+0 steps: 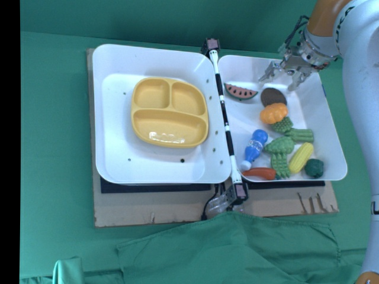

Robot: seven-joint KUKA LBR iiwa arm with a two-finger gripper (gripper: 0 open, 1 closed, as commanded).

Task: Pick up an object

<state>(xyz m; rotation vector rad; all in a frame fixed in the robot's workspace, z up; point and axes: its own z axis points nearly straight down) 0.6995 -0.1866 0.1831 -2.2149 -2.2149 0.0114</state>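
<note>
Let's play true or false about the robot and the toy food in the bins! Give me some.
1. The yellow tray lies in the left bin. True.
2. The gripper holds the corn. False: the corn lies in the right bin, far from it.
3. The watermelon slice lies in the right bin. True.
4. The blue bottle sits on the yellow tray. False: it lies in the right bin.

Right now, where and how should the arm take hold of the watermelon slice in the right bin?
Grip the watermelon slice across its narrow width, rind edge to straight edge, coming straight down from above. It lies flat and apart from the other toys, near the bin's left wall, so a top-down approach looks clearest. The gripper hovers nearby.
</note>
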